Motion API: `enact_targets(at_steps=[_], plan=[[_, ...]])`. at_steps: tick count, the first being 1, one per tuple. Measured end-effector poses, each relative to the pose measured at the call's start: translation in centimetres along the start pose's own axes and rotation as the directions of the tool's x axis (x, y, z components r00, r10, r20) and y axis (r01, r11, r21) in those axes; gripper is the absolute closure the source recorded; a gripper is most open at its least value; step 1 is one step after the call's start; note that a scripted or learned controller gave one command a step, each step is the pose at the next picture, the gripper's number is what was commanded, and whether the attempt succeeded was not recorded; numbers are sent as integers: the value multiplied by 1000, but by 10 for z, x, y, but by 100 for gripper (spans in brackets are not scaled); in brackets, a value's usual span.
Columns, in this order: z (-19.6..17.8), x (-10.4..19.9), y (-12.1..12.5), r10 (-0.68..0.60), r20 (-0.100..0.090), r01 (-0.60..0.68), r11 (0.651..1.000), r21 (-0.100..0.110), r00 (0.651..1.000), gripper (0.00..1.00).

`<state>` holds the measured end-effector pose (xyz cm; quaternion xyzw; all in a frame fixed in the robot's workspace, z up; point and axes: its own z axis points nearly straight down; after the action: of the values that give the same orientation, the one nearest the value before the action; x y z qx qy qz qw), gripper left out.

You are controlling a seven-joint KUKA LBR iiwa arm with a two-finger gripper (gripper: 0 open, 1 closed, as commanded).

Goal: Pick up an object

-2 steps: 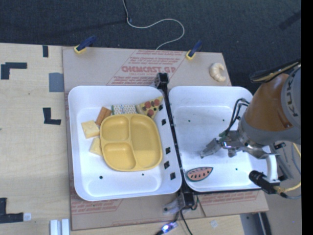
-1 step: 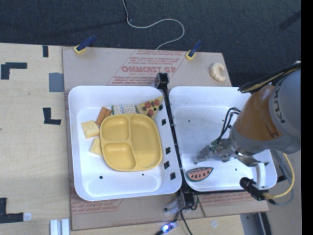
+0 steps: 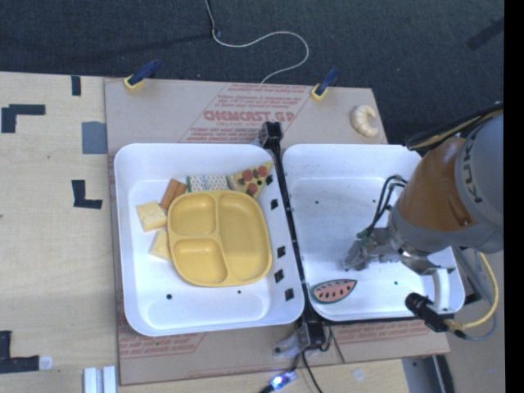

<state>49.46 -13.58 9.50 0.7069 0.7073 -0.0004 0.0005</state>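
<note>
Grey arm (image 3: 458, 195) with orange band reached in from right, bent low over right bin (image 3: 327, 164). Gripper (image 3: 358, 256) sat down near bin floor, pointing left; finger opening could not be made out, nothing seen held. Watermelon slice (image 3: 334, 290) lay at near edge of right bin, just beside gripper, apart from it. Yellow divided plate (image 3: 219, 237) rested in left bin (image 3: 131, 219) among crackers (image 3: 151, 215).
</note>
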Motion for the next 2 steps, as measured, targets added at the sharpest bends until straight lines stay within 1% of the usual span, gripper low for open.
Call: enact_targets(at_steps=[1,2], plan=[[-43,6,-2,-1,-2,1,1000,0,1000,100],[-103,4,5,-2,0,2,1000,-3,1000,100]])
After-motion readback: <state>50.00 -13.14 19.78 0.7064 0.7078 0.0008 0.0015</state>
